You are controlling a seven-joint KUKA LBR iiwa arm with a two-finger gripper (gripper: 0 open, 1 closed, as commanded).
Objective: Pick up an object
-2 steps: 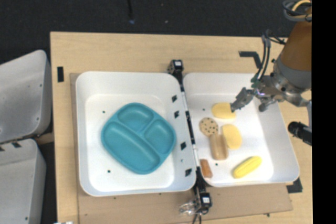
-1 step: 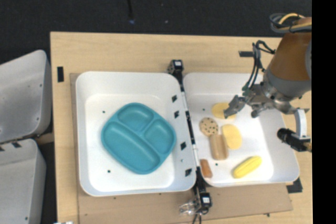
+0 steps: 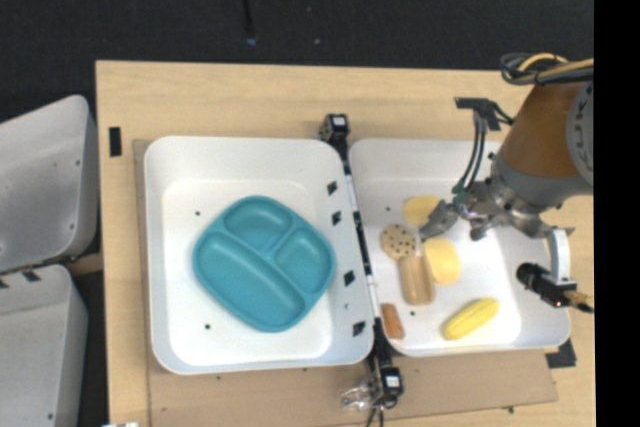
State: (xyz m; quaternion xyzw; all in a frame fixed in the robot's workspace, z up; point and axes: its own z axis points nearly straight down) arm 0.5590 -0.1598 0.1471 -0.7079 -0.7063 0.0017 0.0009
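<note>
I see my claw [image 3: 452, 218] low in the right bin [image 3: 500, 340], beside the yellow ball [image 3: 443, 261] and brush [image 3: 408, 265]; whether it grips anything, I cannot tell. The blue plate [image 3: 262, 261] sits apart, left bin [image 3: 170, 335].

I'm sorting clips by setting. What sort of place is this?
Probably a robot grasping test bench: two white bins fixed on a wooden bench, a teal divided tray, toy-like food such as a yellow corn cob, and the arm's gripper.

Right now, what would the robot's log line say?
pincer: above right bin, holding nothing seen | nearest: yellow piece | blue tray: left bin
</note>
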